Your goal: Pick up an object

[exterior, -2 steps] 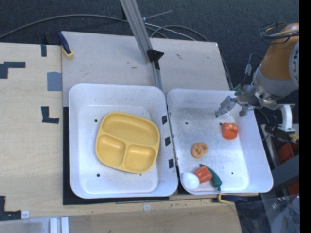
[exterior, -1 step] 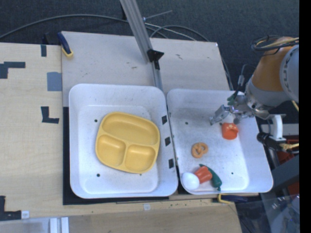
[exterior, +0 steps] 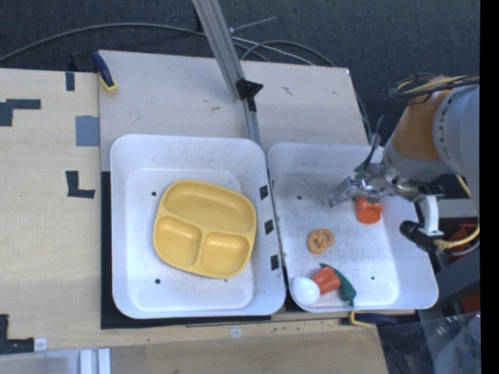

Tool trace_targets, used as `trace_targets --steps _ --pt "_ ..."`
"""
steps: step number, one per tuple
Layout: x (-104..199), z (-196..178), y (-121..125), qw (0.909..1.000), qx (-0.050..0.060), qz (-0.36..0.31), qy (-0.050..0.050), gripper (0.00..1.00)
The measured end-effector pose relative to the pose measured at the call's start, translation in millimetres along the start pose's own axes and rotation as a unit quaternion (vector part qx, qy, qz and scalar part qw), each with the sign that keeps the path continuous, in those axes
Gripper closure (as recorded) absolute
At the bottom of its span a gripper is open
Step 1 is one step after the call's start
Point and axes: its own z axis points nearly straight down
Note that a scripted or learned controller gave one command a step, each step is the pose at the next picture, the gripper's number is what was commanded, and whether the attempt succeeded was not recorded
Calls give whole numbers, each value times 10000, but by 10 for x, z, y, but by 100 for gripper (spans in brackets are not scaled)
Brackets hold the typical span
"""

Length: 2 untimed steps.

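My gripper (exterior: 360,188) hangs over the right bin (exterior: 405,283), near its far right side. Directly against its near side sits a small orange-red block (exterior: 369,211); whether the gripper has hold of it is hidden. Further toward the front of the bin lie a brown pretzel-shaped piece (exterior: 320,241), a red pepper with a green stem (exterior: 333,280) and a white egg (exterior: 306,290) at the front left corner.
The left bin (exterior: 132,209) holds a yellow divided plate (exterior: 205,228). A grey metal pole (exterior: 222,41) slants in from the top to the bins' shared far edge. The arm's grey and orange body (exterior: 433,131) stands at the right of the right bin.
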Motion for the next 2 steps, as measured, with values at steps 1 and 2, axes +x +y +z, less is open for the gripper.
trace_targets --steps 1,2 --pt "8 -146 25 10000 -31 -8 6 100" --pt "-74 -643 105 10000 47 3 47 100"
